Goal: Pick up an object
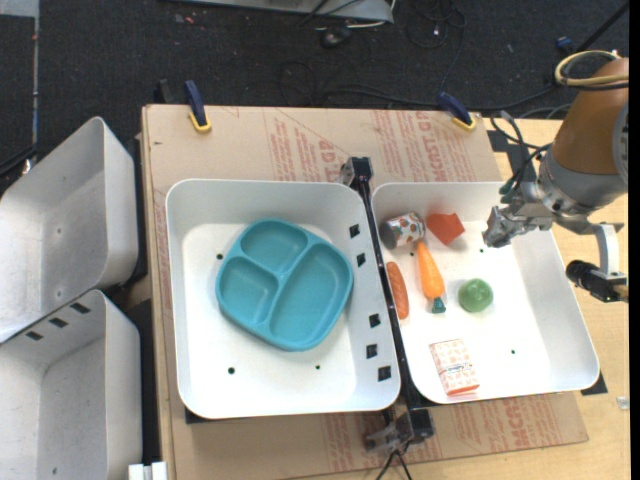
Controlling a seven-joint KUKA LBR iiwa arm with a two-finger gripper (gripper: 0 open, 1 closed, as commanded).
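Robotics lab: clamped cardboard bench [300, 138], white bins [190, 268], floor cables [300, 68].

Arm [590, 138] cut off at right edge

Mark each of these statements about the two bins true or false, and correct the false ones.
1. The teal divided plate lies in the left bin. True.
2. The green ball sits on the plate. False: it lies in the right bin.
3. The toy carrot lies left of the green ball. True.
4. The gripper holds the orange block. False: the block lies apart from it on the bin floor.
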